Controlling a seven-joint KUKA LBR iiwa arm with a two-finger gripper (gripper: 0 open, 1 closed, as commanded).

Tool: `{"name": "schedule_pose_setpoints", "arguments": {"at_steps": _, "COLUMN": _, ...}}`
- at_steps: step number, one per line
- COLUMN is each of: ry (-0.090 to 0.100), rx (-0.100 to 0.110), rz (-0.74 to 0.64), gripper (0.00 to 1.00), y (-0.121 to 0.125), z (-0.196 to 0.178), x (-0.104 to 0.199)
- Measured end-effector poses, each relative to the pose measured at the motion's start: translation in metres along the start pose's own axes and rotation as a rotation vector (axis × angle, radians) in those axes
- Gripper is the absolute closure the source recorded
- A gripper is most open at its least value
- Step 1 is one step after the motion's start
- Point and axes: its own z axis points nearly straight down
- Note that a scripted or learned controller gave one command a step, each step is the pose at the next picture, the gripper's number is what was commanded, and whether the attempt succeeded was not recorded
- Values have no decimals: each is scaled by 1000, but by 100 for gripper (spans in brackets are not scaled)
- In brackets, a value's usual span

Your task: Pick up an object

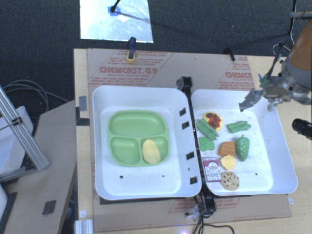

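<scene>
The pincer [249, 101] hovers over the right bin [280, 145], its spread impossible to tell; the green bean pod [238, 126] lies just below it.

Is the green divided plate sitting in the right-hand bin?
No, the green divided plate lies in the left bin, with a yellow piece in one compartment.

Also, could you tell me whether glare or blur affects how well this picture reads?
Camera view: light is even and soft; the white bins look bright but keep their edges; a shiny metal sheet above the bench shows glare streaks; the gripper is slightly blurred; the toy foods, such as the cookie, are small but sharp enough.
</scene>
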Motion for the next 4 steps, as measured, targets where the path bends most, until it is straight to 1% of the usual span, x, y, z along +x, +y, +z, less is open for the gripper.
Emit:
{"name": "schedule_pose_setpoints", "arguments": {"at_steps": 1, "ry": 3, "rx": 14, "rz": 5, "gripper": 0, "y": -55, "z": 118, "x": -10}}
{"name": "schedule_pose_setpoints", "arguments": {"at_steps": 2, "ry": 2, "rx": -6, "rz": 5, "gripper": 0, "y": -27, "z": 185, "x": -54}}
{"name": "schedule_pose_setpoints", "arguments": {"at_steps": 3, "ry": -3, "rx": -15, "rz": 3, "gripper": 100, "y": -25, "z": 170, "x": -53}}
{"name": "schedule_pose_setpoints", "arguments": {"at_steps": 4, "ry": -2, "rx": -14, "rz": 4, "gripper": 0, "y": -26, "z": 170, "x": -53}}
